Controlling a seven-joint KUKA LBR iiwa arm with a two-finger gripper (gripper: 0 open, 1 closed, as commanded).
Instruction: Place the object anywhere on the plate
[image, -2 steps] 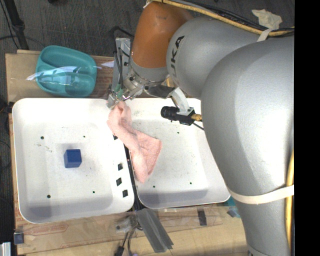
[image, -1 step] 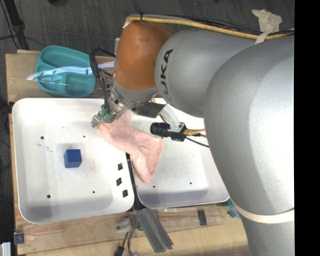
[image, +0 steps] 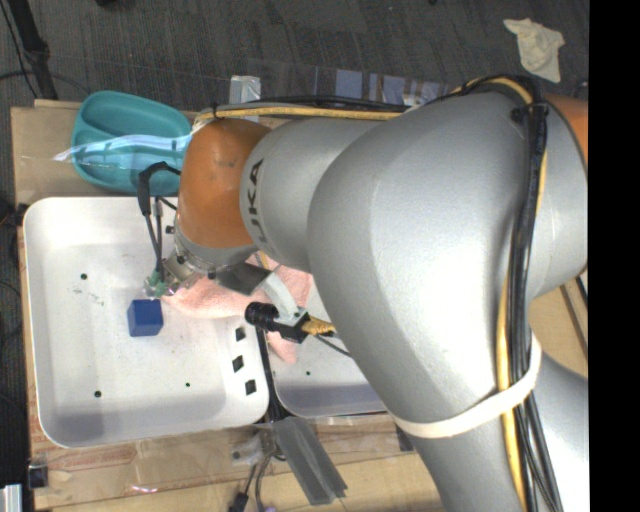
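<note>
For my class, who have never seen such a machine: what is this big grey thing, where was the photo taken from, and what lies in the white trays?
The big grey shape is a robot arm with an orange band near its wrist. It reaches in from the right. One camera, fixed above the bench, looks down at a slant. Two shallow white bins sit side by side; the left bin holds a small blue cube. Beside the cube, under the wrist, lies something pink, partly hidden by the arm. The gripper sits just above the cube, too hidden to tell whether it holds anything. A teal object lies behind the left bin.
</note>
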